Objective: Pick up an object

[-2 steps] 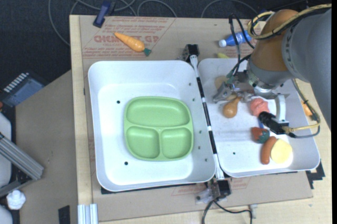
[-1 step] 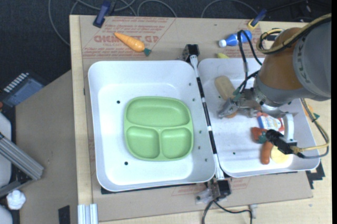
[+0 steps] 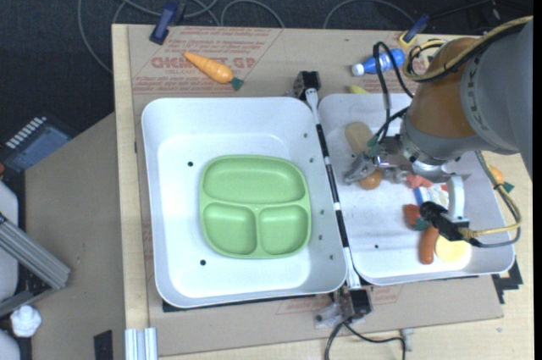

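**A:** We record two white bins side by side. The left bin (image 3: 169, 180) holds a green divided tray (image 3: 254, 204) at its centre. What do we have at three o'clock?

**B:** The right bin (image 3: 377, 257) carries the loose objects. The arm (image 3: 483, 96) reaches in from three o'clock, and the gripper (image 3: 366, 166) sits low over the bin's upper left part. Its metal fingers (image 3: 356, 172) stand spread, with a small brown object (image 3: 370, 180) touching the tips; we cannot tell whether it is pinched.

**A:** Other items?

**B:** A tan piece (image 3: 357, 134) lies at twelve o'clock from the gripper. A red sausage-shaped toy (image 3: 428, 246) and a yellow piece (image 3: 451, 252) lie at five o'clock, near the bin's rim. Outside the bins, a toy carrot (image 3: 210, 67) rests on the bench at eleven o'clock
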Robot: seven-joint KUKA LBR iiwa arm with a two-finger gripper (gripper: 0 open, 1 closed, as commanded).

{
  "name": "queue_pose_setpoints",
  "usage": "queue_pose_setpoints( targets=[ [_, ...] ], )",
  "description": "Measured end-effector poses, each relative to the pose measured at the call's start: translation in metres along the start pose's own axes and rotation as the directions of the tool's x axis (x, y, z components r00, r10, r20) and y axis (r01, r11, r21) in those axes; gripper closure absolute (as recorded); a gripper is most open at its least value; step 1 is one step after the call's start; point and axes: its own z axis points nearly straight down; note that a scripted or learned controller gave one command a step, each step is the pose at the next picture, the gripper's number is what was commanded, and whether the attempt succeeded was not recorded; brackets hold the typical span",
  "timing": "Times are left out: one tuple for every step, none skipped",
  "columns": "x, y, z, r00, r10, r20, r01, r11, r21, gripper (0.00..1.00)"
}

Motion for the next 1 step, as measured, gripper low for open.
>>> queue_pose_setpoints(
  targets=[
    [-0.0004,0.0003,-0.01,1.0,0.001,0.001,-0.001,1.0,-0.002,1.0]
  ],
)
